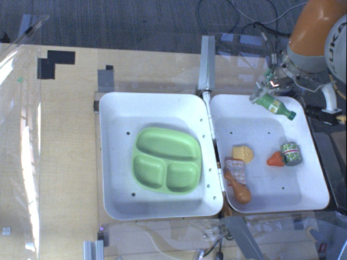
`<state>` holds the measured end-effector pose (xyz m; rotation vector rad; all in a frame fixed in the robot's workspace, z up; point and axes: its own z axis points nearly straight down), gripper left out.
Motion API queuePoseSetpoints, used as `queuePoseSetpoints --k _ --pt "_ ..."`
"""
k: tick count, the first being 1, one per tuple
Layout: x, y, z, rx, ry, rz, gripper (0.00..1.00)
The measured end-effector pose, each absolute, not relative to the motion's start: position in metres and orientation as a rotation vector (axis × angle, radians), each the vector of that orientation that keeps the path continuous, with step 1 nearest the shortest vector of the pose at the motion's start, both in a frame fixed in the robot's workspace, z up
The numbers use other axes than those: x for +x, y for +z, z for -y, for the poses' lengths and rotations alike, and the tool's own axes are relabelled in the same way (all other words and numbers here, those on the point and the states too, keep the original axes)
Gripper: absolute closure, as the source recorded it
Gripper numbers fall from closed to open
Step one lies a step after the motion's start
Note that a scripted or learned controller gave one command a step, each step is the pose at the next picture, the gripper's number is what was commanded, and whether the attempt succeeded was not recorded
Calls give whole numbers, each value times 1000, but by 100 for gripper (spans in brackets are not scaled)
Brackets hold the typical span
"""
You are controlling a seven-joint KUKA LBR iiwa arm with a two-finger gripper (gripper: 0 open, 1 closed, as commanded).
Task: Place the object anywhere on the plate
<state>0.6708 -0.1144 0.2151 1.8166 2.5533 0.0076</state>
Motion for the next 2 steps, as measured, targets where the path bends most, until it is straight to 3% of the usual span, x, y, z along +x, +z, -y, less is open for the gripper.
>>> queuePoseSetpoints --k 1,2 --pt "609 240 29 1805 7 -2564 100" --pt "581 193 -36 1774 3 -2591 100"
